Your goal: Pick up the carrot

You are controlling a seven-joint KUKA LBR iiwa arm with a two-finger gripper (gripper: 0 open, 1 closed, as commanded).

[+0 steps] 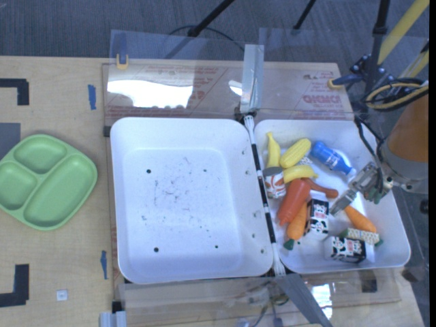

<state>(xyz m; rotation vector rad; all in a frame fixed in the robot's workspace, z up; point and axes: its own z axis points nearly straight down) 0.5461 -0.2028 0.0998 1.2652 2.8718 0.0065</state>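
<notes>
The right bin [395, 213] holds a pile of toy food. A large orange-red carrot [293, 199] lies slanted near the bin's left wall, and a smaller orange carrot [298, 224] lies just below it. A third orange carrot-like piece [360, 219] lies further right. My gripper [349, 197] reaches in from the right and hangs low over the bin, right above the upper end of that right-hand orange piece. Nothing can be seen held in it.
Beside the carrots are a banana [272, 150], yellow pieces [296, 152], a blue bottle [332, 158], a red sausage [325, 191] and small milk cartons [318, 216] [347, 248]. The left bin [136, 142] adjoins the right one. A green divided plate [46, 181] sits far left.
</notes>
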